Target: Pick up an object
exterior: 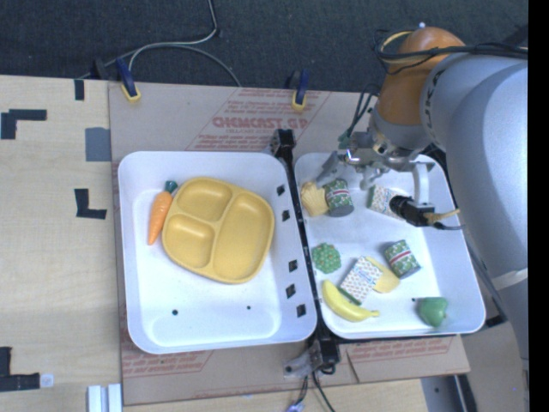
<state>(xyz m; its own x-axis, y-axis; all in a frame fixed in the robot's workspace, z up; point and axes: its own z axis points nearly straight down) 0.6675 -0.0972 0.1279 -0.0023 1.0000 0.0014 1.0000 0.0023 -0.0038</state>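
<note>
My gripper [350,175] hangs over the back of the right bin [459,256], open, with its fingers spread just above a small can with a green and red label [340,198]. Nothing is between the fingers. A pale yellow piece [312,199] lies to the left of the can and a small white packet [380,197] to its right. Nearer the front lie a green bumpy ball [326,257], a patterned white packet [360,278], a green and red box [401,258], a banana [347,303] and a green pepper [433,311].
The left bin [141,299] holds a yellow divided plate [219,228] and a carrot [159,215] along its left side. The divider between the bins [298,247] runs just left of the can. The arm's grey body [489,144] overhangs the right bin's right side.
</note>
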